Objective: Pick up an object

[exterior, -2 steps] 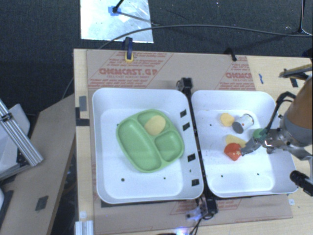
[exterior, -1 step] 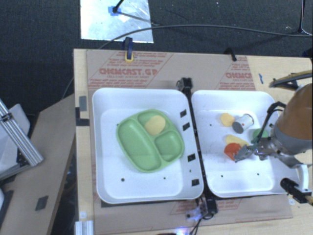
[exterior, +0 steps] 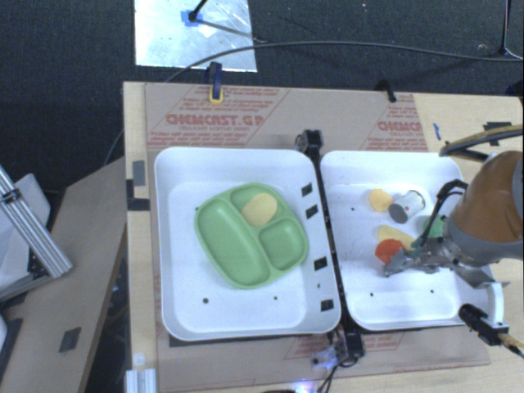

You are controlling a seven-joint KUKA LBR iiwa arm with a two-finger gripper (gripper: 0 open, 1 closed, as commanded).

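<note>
Two bins, gripper (exterior: 395, 265) low in the right bin (exterior: 409, 305).
Left bin (exterior: 184, 219) holds a green tray (exterior: 237, 248) carrying a yellow lump (exterior: 259, 210); beside the gripper lie a red piece (exterior: 386, 250), yellow pieces and a grey cylinder (exterior: 405, 205) pointing up-right.

Tray (exterior: 237, 252) in left bin (exterior: 188, 178)

- Even, bright overhead light is washing my two white bins (exterior: 327, 219) nearly shadowless.
- Glare is blazing off the foil sheet (exterior: 194, 23) on the dark floor.
- Everything is looking soft and slightly grainy.
</note>
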